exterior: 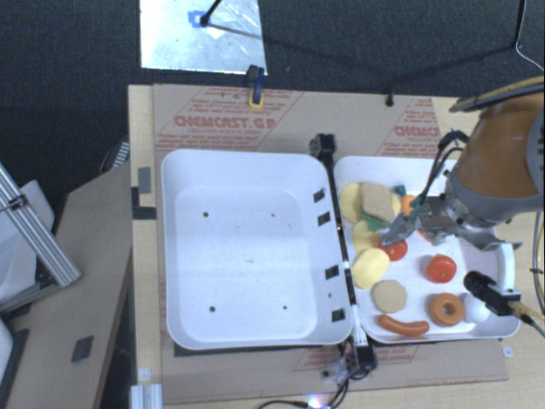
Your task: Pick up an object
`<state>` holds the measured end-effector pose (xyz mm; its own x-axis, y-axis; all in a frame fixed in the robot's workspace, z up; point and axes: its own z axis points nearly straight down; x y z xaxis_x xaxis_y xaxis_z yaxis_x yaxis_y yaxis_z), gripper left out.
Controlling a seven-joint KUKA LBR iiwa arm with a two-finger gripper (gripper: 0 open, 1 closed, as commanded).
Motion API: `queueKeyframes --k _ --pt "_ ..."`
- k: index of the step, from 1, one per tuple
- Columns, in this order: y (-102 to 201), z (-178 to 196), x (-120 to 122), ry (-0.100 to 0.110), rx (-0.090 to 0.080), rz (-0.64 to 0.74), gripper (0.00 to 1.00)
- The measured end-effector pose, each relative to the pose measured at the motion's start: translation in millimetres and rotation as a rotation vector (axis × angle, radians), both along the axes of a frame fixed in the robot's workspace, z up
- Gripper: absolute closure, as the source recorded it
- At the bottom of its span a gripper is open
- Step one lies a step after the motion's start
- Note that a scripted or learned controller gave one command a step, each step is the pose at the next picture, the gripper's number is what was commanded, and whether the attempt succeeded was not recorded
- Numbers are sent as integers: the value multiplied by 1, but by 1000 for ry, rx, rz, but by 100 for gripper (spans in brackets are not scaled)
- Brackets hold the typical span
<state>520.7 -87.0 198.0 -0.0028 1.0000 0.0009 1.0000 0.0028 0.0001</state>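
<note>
- Your claw [398, 227] sits low in the right bin [490, 331], just left of the orange-banded wrist [502, 156] — down among the toy food, not above it.
- Nothing is lifted clear, so I judge the pick as not yet done; what is left is to close on one piece and raise it.
- The likeliest target is the small red piece [395, 249] directly under the claw tips, with the tan block [377, 201] up and left of the claw and the yellow lump [370, 267] below and left of it.
- You cannot tell from this angle whether the claw is spread or pressed together — the tips blur into the clutter.
- The wrist hides part of the bin's far side, and a green piece beside the claw is barely visible.
- The left bin [183, 254] lies across the divider from the claw.
</note>
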Motion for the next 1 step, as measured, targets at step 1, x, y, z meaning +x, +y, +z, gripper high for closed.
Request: queueKeyframes --k 1 --pt "4 -115 -4 7 1 -2 0"
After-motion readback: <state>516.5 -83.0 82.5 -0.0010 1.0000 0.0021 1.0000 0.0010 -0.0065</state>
